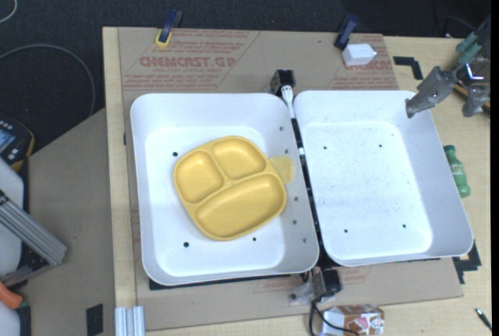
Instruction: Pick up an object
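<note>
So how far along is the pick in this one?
Nothing looks done yet: the yellow tray lies flat in the left bin, untouched. In hand: the gripper sits over the right bin's far right corner, nothing visible between its jaws. Left: cross to the tray, grasp it, lift.
</note>
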Available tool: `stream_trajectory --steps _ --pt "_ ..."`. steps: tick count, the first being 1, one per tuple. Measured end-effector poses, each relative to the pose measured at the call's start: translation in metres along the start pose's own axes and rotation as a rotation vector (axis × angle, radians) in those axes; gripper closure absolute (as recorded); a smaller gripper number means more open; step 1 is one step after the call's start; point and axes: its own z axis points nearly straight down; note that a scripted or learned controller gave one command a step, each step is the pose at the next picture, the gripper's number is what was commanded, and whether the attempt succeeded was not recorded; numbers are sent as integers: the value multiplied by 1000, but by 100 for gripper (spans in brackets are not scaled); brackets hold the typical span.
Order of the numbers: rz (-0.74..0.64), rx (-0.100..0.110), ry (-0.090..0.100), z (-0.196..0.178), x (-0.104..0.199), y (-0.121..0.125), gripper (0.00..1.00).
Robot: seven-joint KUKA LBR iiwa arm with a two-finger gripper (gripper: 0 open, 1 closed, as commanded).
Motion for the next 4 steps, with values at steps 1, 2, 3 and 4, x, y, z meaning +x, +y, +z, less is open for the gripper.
stream_trajectory --steps 1,2,3,4 --pt "0 4 -1 -86 39 -4 0" --pt "4 12 -2 -92 37 -3 100" --pt "5 34 0 42 54 -8 100" --pt "-7 29 1 110 168 -9 100"
